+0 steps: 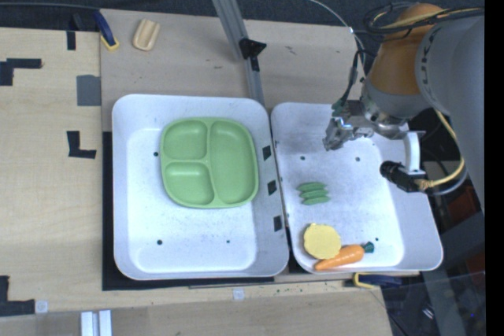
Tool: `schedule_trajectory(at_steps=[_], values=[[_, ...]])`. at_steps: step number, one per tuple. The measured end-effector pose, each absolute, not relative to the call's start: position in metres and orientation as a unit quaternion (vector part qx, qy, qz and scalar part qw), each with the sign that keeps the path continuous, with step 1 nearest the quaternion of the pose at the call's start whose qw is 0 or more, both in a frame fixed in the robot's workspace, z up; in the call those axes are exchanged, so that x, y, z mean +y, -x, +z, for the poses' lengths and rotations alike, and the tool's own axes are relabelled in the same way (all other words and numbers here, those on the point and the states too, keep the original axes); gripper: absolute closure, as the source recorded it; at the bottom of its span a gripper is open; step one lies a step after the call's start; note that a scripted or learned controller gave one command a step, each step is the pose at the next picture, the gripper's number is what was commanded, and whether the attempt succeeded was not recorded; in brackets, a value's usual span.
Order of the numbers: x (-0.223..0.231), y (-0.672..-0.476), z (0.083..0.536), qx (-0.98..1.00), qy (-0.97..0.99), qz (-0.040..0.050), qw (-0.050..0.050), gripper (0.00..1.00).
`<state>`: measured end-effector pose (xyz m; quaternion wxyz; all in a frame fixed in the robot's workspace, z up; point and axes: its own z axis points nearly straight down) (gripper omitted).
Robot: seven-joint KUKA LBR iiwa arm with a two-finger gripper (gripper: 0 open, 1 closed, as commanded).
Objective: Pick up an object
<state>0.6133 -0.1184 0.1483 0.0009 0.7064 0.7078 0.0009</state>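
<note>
The tool [337,135] hung over the right bin [409,244] (grip state unclear), with the pea pod [313,193] just below it, a likely target.

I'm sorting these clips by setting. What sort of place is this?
Probably a robotics lab bench: two white bins side by side on taped wood, a robot arm's gripper over one, and toy food such as a carrot inside.

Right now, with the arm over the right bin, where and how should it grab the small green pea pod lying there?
Grip the green pea pod across its narrow width at mid-length, coming straight down from above. It lies flat and alone on the right white bin's floor, its long axis running left to right, so the fingers likely fit either side.
</note>
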Motion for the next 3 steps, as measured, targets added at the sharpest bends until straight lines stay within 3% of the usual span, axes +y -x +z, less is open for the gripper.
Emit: schedule_trajectory(at_steps=[2,3], values=[[-0.109,-0.612,0.247,0.708,-0.706,0.0011,0.001,1.00],[-0.050,-0.603,0.235,0.709,-0.705,-0.0004,-0.001,1.00]])
